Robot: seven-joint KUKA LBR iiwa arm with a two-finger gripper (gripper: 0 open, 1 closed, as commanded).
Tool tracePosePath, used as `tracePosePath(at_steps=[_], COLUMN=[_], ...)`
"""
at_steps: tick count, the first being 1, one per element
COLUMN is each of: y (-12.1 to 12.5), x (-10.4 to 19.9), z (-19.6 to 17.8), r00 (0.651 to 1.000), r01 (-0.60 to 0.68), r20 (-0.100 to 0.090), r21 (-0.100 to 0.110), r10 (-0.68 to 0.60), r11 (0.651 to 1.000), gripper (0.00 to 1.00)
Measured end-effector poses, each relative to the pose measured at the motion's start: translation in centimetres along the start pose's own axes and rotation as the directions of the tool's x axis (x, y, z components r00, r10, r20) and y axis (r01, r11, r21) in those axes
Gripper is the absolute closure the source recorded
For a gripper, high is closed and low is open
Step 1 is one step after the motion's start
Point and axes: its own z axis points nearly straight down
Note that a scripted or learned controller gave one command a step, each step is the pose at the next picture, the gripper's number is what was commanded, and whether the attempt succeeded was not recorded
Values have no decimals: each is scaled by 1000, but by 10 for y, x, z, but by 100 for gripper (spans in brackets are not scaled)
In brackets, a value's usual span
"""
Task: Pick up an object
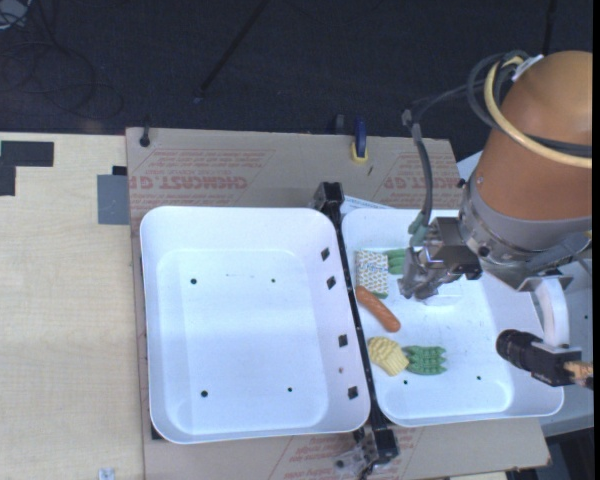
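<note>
Four small items are lying in the right bin (pixel 500 398): patterned white block (pixel 371 269) with green piece (pixel 396 261) touching, orange carrot (pixel 378 310) lying diagonal below, yellow corn (pixel 386 354) touching green pea pod (pixel 426 359).

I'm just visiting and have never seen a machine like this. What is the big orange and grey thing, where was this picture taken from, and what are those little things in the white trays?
The big shape on the right is a robot arm, grey with an orange band. At its end, over the right tray, is its gripper, the part that picks things up. The picture does not let me tell whether it holds anything.

The camera is fixed above the bench, looking down at a slant.

Two shallow white trays sit side by side. In the right tray lie small toy-like foods: a carrot, a yellow corn cob, a green pod-like piece, and a pale checked piece next to the gripper. The left tray shows its white floor.
</note>
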Motion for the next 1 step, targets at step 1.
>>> tracePosePath(at_steps=[1], y=[2], x=[-1], z=[1], r00=[1000], r01=[-2], r20=[1], r21=[0], r10=[2], r11=[1000], gripper=[0])
